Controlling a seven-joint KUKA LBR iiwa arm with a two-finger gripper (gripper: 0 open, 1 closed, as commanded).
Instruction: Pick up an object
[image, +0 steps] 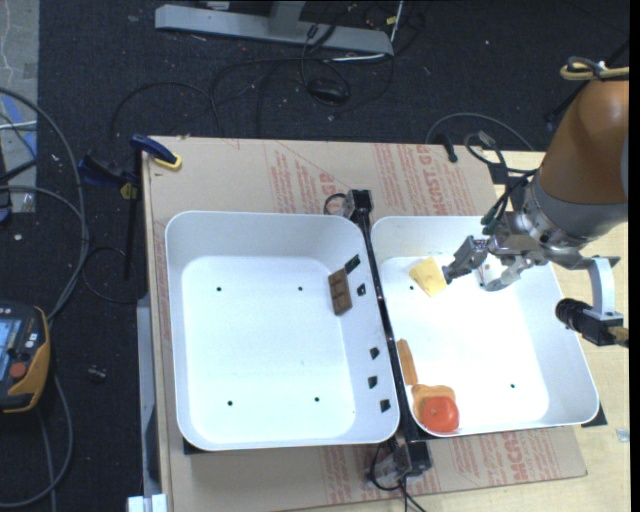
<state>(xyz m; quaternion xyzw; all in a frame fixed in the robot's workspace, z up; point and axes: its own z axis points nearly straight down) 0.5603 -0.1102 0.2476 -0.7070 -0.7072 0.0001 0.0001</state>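
Right of centre in the frame, the gripper (478, 265) hangs over the right bin (540, 345) with its fingers spread open, nothing between them, just beside a yellow block (428, 276) near that bin's upper left. So that's one yellow block, plus one red ball (438, 411) touching one orange stick (408, 361) down in the bin's lower left corner. Over in the left bin (260, 340) there's one brown block (340, 293) against its right wall. Two white bins total, side by side on a cardboard sheet (300, 170) with red print. Around it is dark floor with cables (70, 270), and one blue-and-yellow clamp (155, 152) at the sheet's upper left corner.
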